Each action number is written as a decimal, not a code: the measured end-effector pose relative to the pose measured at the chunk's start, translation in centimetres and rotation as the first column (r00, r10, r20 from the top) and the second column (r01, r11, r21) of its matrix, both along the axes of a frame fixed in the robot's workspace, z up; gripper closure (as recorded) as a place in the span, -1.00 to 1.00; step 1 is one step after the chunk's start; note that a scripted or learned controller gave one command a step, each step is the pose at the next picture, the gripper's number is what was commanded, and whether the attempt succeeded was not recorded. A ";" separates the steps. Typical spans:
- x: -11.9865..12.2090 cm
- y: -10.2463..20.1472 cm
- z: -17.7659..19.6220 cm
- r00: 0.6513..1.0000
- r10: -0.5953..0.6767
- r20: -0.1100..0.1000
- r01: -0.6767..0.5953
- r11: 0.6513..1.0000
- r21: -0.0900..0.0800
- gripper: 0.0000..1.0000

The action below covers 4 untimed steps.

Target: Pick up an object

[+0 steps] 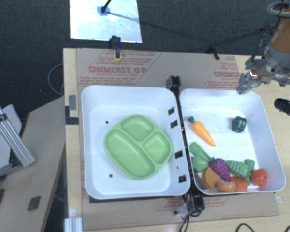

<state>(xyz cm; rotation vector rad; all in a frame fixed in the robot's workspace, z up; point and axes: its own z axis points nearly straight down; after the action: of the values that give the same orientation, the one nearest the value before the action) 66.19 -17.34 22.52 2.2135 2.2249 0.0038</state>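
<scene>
Hidden: arm [282, 37] cut off by the right edge; the heap of toys [227, 172] overlaps, so single pieces are hard to tell apart.
Gripper: gripper [245, 85] hangs over the right bin's [268, 129] far right rim; grip cannot be told; nothing seen in it.
Carrot: carrot [203, 132] lies in the right bin, left and nearer than the gripper, well apart.
Green toy: [239, 124] just nearer than the gripper.
Plate: green plate [137, 146] in the left bin [99, 108].
Writing: "CHEMCAST" on the board [117, 70], reversed.

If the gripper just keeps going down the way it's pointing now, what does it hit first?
Probably the far right corner of the right bin: the gripper hangs over its rim. The dark green toy lies nearer the camera, off that line. Depth is unclear.
</scene>
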 end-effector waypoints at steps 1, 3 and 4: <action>-3.3 4.0 0.9 1.000 0.002 -0.004 -0.002 1.000 0.001 1.00; -8.7 12.0 0.6 1.000 0.001 -0.006 -0.001 1.000 0.001 1.00; -10.8 15.8 -0.1 1.000 0.002 -0.006 -0.002 1.000 0.001 1.00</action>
<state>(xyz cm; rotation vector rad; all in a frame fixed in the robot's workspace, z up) 55.37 -1.52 22.42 2.2152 2.2302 -0.0007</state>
